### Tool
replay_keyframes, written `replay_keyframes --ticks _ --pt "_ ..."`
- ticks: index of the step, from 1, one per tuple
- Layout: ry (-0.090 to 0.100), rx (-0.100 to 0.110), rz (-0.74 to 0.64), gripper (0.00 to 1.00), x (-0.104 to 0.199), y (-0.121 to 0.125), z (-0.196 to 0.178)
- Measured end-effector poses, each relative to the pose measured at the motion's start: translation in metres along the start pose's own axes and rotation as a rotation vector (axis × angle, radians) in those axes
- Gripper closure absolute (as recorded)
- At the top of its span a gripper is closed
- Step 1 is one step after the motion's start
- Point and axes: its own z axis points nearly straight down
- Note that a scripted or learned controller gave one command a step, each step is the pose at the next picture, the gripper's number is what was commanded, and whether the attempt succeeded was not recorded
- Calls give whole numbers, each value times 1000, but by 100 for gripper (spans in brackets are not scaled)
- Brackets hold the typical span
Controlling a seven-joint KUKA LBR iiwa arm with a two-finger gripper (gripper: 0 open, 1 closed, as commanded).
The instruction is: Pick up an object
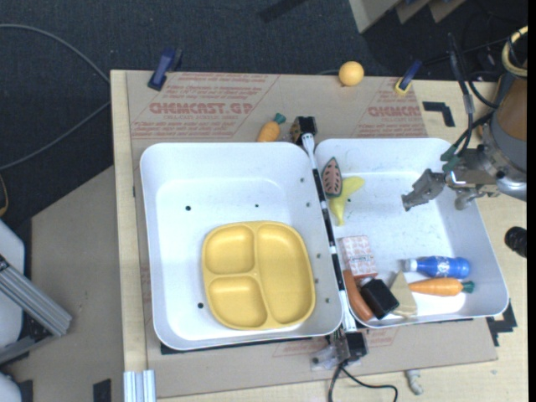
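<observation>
The blue bottle (pixel 439 266) lies in the right bin (pixel 481 224) near its front right corner, long axis running left to right, just above the toy carrot (pixel 437 287). The gripper (pixel 416 198) hangs above the bin's middle, nothing between its fingers; whether they are spread I cannot tell. The bottle lies forward of them, slightly right.

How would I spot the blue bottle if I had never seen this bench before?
Look at the right white bin, the one the grey arm reaches over. Go to its near right corner, where a small blue bottle lies on its side. Just below it lies an orange toy carrot of similar length; the bottle is the only blue thing in that bin.
</observation>
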Motion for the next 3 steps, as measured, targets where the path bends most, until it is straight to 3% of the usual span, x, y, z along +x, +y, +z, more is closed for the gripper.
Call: replay_keyframes --ticks 1,2,3 --pt "0 4 2 0 -65 25 127" --pt "1 3 1 0 -79 -21 183" --pt "1 0 -1 0 -44 69 200"
